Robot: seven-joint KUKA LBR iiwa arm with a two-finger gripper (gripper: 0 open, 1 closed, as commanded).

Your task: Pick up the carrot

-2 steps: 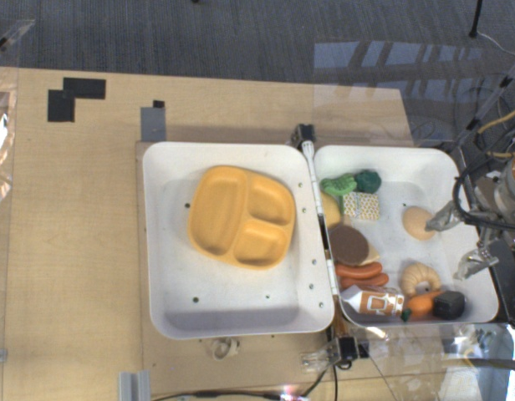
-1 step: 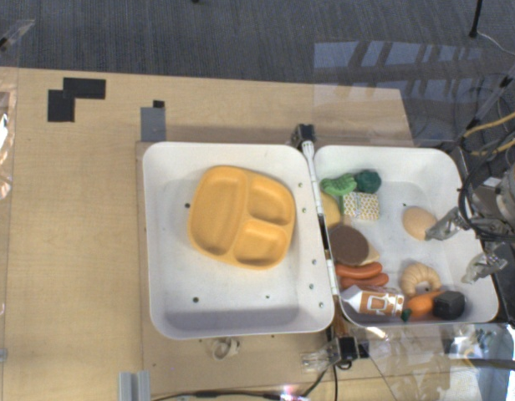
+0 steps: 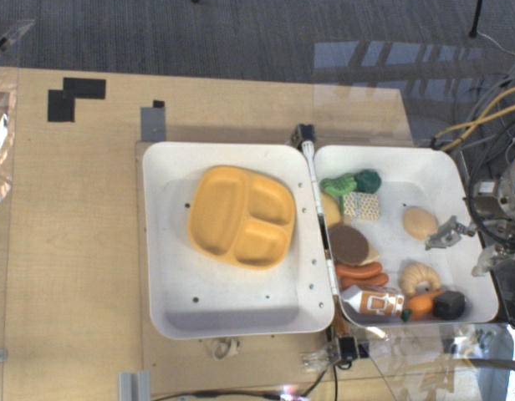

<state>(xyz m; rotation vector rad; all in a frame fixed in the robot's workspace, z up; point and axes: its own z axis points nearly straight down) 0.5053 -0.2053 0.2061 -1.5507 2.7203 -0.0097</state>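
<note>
The carrot (image 3: 420,305) is a small orange piece lying in the front right corner of the right bin (image 3: 391,167), between a bottle (image 3: 376,302) and a black lump (image 3: 448,305), just in front of a croissant (image 3: 420,276). My gripper (image 3: 466,250) hovers over the right rim of that bin, behind and to the right of the carrot. It is open, and nothing sits between its fingers (image 3: 444,236).
The right bin also holds green vegetables (image 3: 351,183), a checked cube (image 3: 361,206), a beige roll (image 3: 420,222), a brown patty (image 3: 349,243) and sausages (image 3: 359,272). A yellow divided plate (image 3: 241,215) lies in the left bin (image 3: 170,224). Cables hang at the far right.
</note>
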